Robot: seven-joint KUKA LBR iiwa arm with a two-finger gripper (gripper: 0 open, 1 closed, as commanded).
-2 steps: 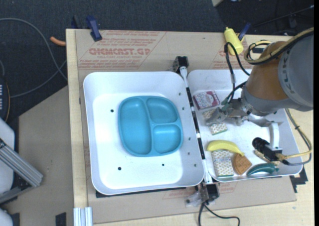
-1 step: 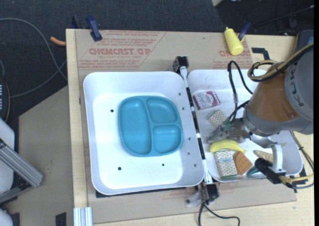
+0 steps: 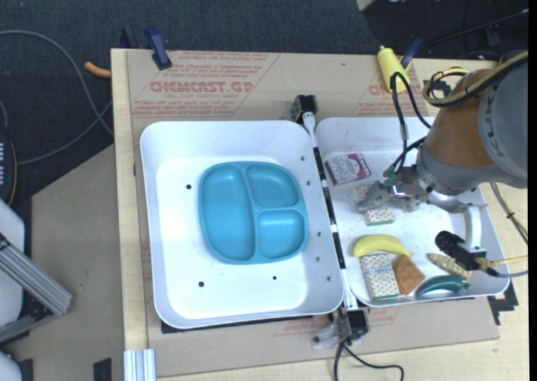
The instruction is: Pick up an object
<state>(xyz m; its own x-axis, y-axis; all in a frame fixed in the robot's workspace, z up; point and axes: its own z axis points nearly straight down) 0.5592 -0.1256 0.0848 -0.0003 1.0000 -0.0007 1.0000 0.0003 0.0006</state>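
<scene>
Camera view: gripper (image 3: 375, 195) is poised in the right bin (image 3: 495, 283), finger state unreadable, just above a small light snack packet (image 3: 379, 216), best pinched across its stiff edges.

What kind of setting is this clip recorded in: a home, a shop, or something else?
Most likely a robotics lab bench for pick-up trials: a KUKA arm reaches over two white bins, clamps hold the board, cables trail around, and small items like a toy banana lie in the right bin.

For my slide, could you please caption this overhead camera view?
KUKA arm's hand poised low over the cluttered right bin, near a banana; blue divided tray in the left bin.
</scene>
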